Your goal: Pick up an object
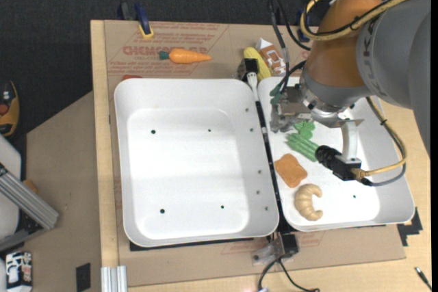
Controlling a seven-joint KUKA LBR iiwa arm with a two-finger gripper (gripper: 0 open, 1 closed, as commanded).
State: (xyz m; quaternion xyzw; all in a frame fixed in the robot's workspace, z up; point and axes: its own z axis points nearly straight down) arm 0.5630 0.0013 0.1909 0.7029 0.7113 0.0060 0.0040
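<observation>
My gripper [291, 121] hangs low in the right bin [383, 205], under the arm's grey and orange wrist, near the bin's left wall. A green ridged object [302, 143] lies right below it, partly hidden by the wrist. An orange-brown slab like a toast piece [291, 169] lies in front of the green object. A tan croissant [309, 202] rests near the bin's front edge. The wrist hides the fingertips.
The left bin [188, 161] lies beside the right one. A toy carrot [185, 57] sits on the cardboard behind the left bin. A yellow and brown packet cluster [263, 61] sits behind the bins' joint. A black cable connector [339, 164] trails off the arm.
</observation>
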